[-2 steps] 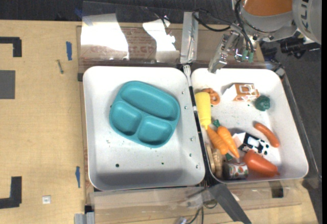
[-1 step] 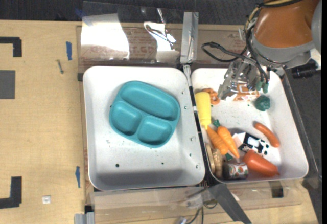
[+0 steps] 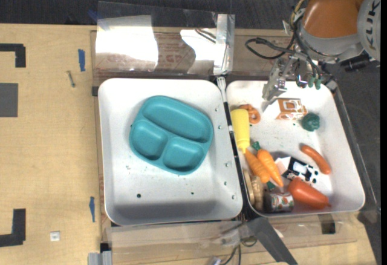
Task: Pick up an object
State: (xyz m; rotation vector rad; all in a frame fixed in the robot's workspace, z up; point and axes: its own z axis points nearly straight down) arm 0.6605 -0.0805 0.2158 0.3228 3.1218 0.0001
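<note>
The wooden bench [image 3: 48,137] carries two shallow white bins side by side: the left bin [image 3: 115,100] and the right bin [image 3: 347,155], rims touching.

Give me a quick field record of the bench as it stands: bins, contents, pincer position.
left bin: holds a teal divided plate
right bin: holds toy food
items in right bin: yellow corn cob, carrots, small can, red-orange pepper, sausage, green piece
pincer: above the right bin's far edge, nothing seen between its fingers
arm: enters from the right
</note>
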